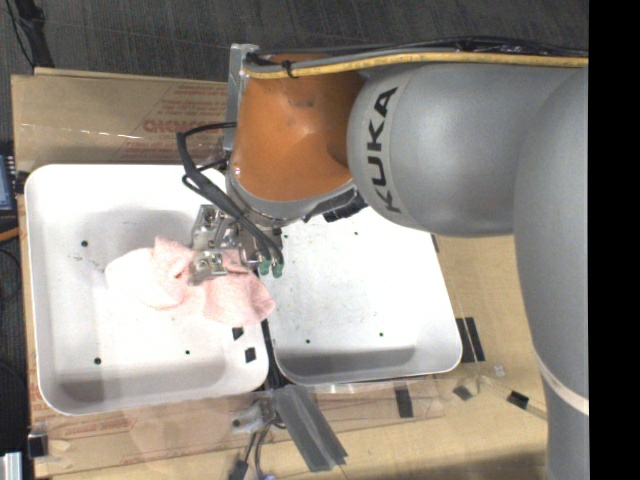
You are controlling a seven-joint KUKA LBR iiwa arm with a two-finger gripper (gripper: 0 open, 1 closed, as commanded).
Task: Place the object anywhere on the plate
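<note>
Camera view: two white bins side by side, left bin (60, 298) bearing a white plate (135, 278) with a pink cloth (225, 288) draped partly over its right side and trailing toward the divider between the bins. Grey arm (450, 138) reaching in from the right, orange band above the wrist, gripper (225, 253) low over the cloth's upper middle, just left of the divider. Gripper state: cannot tell, metal parts bunched and too cluttered to read. Cloth directly beneath and seemingly touching the gripper, spreading left onto the plate and down-right toward the bin wall; no clear sign of cloth pinched and lifted. Right bin (400, 298) bare apart from small dark marks. Risks, as judged: cloth only half on the plate, so a release here may leave most of it on the bin floor; soft fabric likely to snag on the tool and drag back off during withdrawal; loose corner near the divider could catch on the rim; plate may slide if pressed or tugged sideways.
</note>
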